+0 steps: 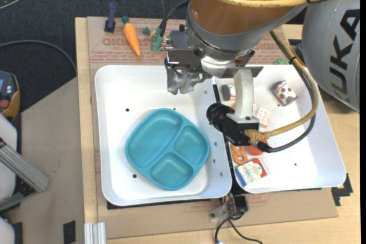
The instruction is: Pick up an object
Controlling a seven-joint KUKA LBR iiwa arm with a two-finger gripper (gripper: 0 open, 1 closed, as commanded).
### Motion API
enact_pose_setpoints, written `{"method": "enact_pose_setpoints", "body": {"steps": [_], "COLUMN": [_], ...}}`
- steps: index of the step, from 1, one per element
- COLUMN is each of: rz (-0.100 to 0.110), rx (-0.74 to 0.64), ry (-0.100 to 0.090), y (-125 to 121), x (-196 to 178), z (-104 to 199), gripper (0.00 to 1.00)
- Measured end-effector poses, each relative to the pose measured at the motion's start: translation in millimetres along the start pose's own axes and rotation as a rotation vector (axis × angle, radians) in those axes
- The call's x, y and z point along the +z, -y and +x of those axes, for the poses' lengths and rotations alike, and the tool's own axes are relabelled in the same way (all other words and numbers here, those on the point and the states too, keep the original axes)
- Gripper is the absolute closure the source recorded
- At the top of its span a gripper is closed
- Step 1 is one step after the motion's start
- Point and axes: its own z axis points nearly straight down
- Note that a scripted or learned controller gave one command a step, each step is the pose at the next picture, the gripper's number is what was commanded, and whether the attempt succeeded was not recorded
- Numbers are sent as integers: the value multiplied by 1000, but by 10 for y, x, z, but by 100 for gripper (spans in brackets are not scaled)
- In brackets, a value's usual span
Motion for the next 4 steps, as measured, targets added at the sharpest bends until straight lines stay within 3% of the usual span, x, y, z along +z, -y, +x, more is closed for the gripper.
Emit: {"method": "enact_pose_setpoints", "body": {"steps": [1,2,3,4], "rz": [-11,-2,20,8], "rx": [-2,-3,2,2], "ry": [-6,-1,9,1], "y": [-143,-138,-380,28], "x": [-1058,-1101,1644,1360], "z": [150,150,128,-37], "gripper": [100,100,100,100]}}
